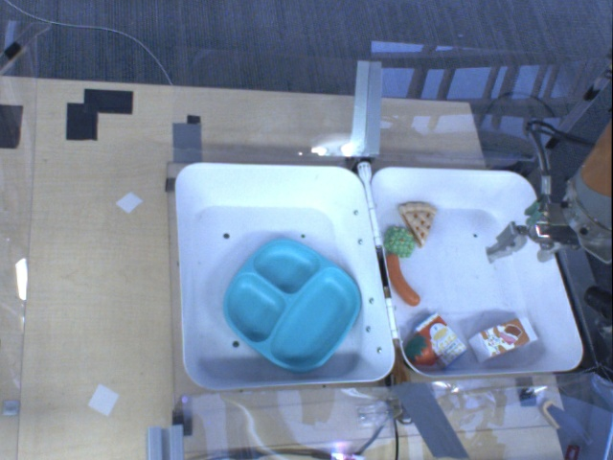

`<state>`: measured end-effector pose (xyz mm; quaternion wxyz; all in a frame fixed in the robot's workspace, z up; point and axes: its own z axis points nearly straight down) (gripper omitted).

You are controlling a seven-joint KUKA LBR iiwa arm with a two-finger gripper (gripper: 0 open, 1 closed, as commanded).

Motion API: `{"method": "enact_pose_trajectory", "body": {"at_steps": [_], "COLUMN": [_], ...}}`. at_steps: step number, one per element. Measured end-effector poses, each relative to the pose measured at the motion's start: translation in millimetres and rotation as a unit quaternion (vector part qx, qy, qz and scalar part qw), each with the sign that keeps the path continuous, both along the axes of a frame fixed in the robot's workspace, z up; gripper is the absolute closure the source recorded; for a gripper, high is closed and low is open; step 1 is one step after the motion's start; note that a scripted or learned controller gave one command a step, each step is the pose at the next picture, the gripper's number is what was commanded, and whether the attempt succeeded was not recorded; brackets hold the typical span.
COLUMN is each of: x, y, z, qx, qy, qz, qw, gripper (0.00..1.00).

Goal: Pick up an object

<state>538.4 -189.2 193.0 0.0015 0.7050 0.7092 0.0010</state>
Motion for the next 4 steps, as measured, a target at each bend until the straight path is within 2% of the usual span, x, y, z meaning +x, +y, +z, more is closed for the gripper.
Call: {"method": "enact_pose_trajectory", "body": {"at_steps": [1, 2, 3, 4], "x": [20.8, 11.9, 14.9, 85.5], "y": [60.3, 101.2, 100.3, 107.7], "z": [-104.0, -43.1, -103.6, -105.2], "qx": [-0.0005, 0.0005, 0.0002, 0.0003], "qy": [-0.004, 0.000, -0.005, -0.003], "qz": [-0.008, -0.043, -0.030, -0.116], "qw": [1.0000, 0.9991, 0.9995, 0.9932], "gripper": [0.00, 0.00, 0.00, 0.00]}}
